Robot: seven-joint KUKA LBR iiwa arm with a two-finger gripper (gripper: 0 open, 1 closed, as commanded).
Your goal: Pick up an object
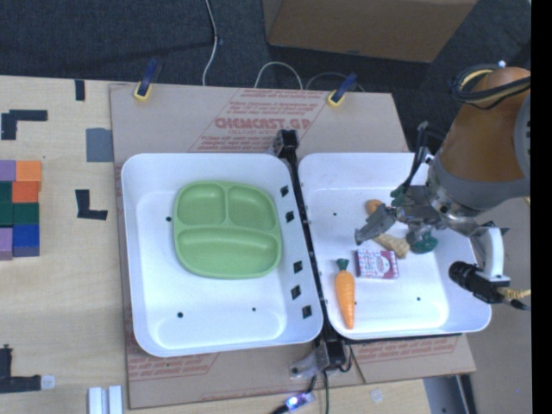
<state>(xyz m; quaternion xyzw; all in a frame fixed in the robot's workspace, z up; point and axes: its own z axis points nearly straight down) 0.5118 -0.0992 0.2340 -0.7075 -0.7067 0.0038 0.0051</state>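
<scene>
The right bin holds an orange toy carrot with a green top, near its left wall. Beside the carrot lies a small pink and white packet. Just above the packet are a tan bread-like piece, a small orange-brown piece and a teal object. My gripper hangs over this cluster, its dark fingers spread above the tan piece and the packet. Nothing sits between the fingers.
The left bin holds a green divided plate. A black divider runs between the bins. Coloured blocks lie on the bench at far left. A cardboard box stands behind the bins.
</scene>
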